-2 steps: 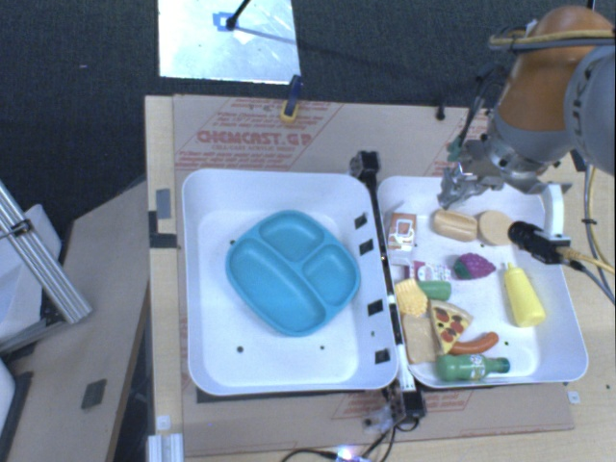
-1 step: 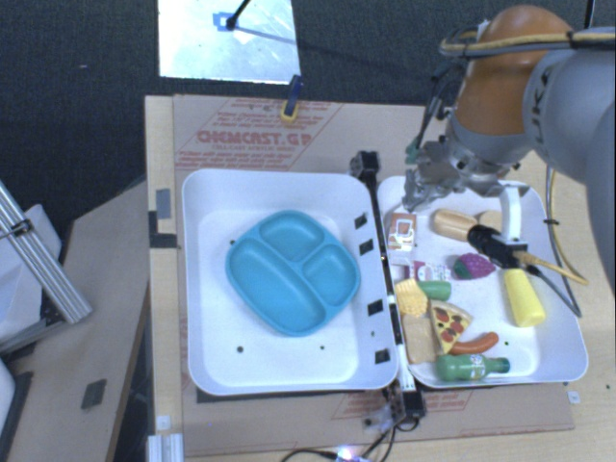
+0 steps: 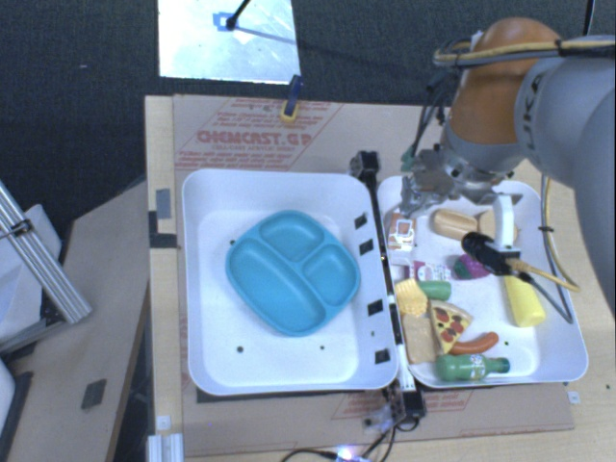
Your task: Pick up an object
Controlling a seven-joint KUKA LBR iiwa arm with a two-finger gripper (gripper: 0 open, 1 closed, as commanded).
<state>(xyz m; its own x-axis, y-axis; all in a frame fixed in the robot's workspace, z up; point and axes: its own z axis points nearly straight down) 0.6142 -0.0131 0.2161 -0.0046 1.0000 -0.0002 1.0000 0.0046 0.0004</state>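
My gripper (image 3: 413,200) hangs low over the far left corner of the right bin (image 3: 568,354). Just below it lies a small white and red carton (image 3: 399,233), and a tan bread roll (image 3: 452,223) lies to its right. Nothing can be made out between the fingers. Further toward the front of this bin are a purple piece (image 3: 471,270), a green piece (image 3: 433,290), a yellow waffle-like chip (image 3: 411,298), a pizza slice (image 3: 449,323), a yellow block (image 3: 525,302), a red sausage (image 3: 473,343) and a green bottle (image 3: 470,366).
The left bin (image 3: 207,354) holds a blue divided plate (image 3: 292,270). A black divider with clips (image 3: 380,277) runs between the two bins. The grey arm with its orange band (image 3: 500,75) fills the space above the right bin's far edge.
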